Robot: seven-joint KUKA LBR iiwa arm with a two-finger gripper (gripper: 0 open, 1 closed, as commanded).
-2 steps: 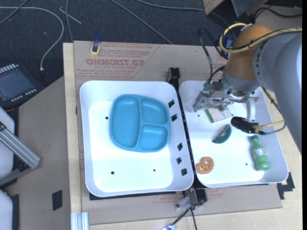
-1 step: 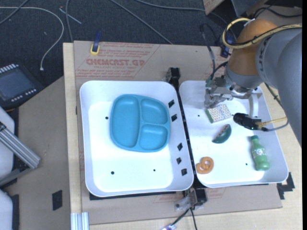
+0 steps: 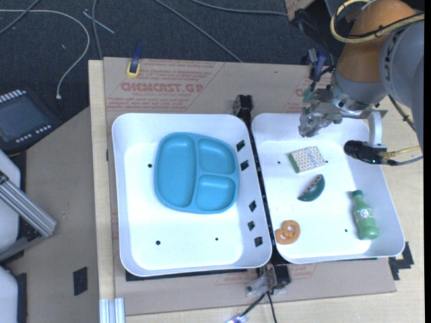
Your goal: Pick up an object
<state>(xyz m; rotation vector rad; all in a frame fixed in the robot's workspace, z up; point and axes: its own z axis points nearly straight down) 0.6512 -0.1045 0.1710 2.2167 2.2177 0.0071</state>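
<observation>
Pretzel point(image 3: 287, 232), bottle point(image 3: 364, 214), slice point(image 3: 312, 188) and sponge point(image 3: 307, 158) are all sitting unpicked in right bin point(image 3: 384, 247); gripper point(image 3: 310, 124) is hovering above sponge, jaw state unclear.

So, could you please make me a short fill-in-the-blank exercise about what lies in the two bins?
1. The blue divided plate lies in the ____ bin.
2. The bottle in the right bin is ____ in colour.
3. The claw is above the ____ bin.
4. The pretzel lies ____ the camera than the watermelon slice.

Missing words: left; green; right; nearer
</observation>
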